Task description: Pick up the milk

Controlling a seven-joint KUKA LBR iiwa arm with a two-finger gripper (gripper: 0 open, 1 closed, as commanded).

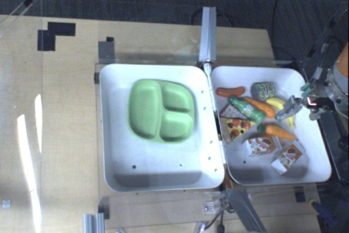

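The end effector (290,108) is seen at the 3 o'clock side of the right bin (322,169), low above the toys, and it reaches in from the right edge of the view. It is not possible to tell how far it is open, because its tip is small and blurred, and no object is visibly held by it. Its tip is just beside the yellow banana (277,102) and close to the upper carrot (259,106).

Two small cartons lie at about 6 o'clock in the right bin. The one at the lower right, the milk carton (287,158), lies tilted near the front wall of the bin. The second carton (262,145) lies just beside it, toward 9 o'clock. Both are well apart from the end effector.

Between them and the end effector lies a second carrot (279,131). A green bottle (246,108) lies across the middle of the bin, and a pizza slice (236,127) is under it at 7 o'clock. A sausage (230,91) lies at 11 o'clock in the bin, and a small can (264,89) is at 12 o'clock.

The left bin (117,172) holds a green divided plate (161,110), which sits a little toward 12 o'clock from its centre. Both bins stand on the wooden counter (60,133).
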